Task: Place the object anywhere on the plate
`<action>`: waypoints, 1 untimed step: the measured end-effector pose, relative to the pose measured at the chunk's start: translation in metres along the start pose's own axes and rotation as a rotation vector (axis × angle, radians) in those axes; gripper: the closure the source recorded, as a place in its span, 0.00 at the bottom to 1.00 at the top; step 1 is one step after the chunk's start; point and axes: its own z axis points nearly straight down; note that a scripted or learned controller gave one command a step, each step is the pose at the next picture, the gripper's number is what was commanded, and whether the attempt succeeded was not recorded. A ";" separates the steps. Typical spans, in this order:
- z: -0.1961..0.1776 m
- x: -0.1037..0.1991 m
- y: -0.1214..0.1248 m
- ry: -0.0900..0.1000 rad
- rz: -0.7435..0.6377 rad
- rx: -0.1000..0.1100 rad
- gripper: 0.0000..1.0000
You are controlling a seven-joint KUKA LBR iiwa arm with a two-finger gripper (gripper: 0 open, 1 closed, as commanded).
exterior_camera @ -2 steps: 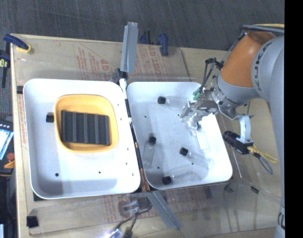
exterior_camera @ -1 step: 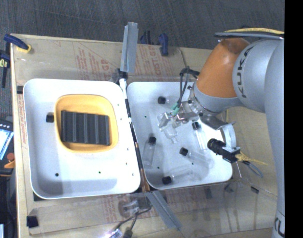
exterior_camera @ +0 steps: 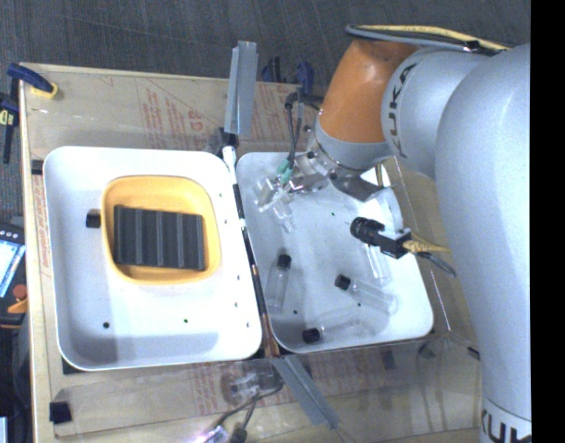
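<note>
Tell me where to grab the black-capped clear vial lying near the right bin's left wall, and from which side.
Grip the vial across its clear body, just below the black cap, coming down from above. It seems to lie flat along the bin wall, so close across its narrow width.

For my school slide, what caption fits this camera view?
Robot gripper over right bin of clear vials; yellow plate waits left.

Two bins side by side on tabletop (exterior_camera: pixel 126 100). Left bin (exterior_camera: pixel 70 321): plate (exterior_camera: pixel 158 197) near middle, w/ ridged block (exterior_camera: pixel 160 236) on it. Right bin (exterior_camera: pixel 412 317): several small capped tubes scattered, e.g. one (exterior_camera: pixel 281 275) near left wall, one (exterior_camera: pixel 361 289) right of centre, one (exterior_camera: pixel 324 329) at front. Arm (exterior_camera: pixel 430 90) over right bin's back part, entering from right.
</note>
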 end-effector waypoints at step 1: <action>0.000 0.038 0.063 0.000 -0.078 0.000 1.00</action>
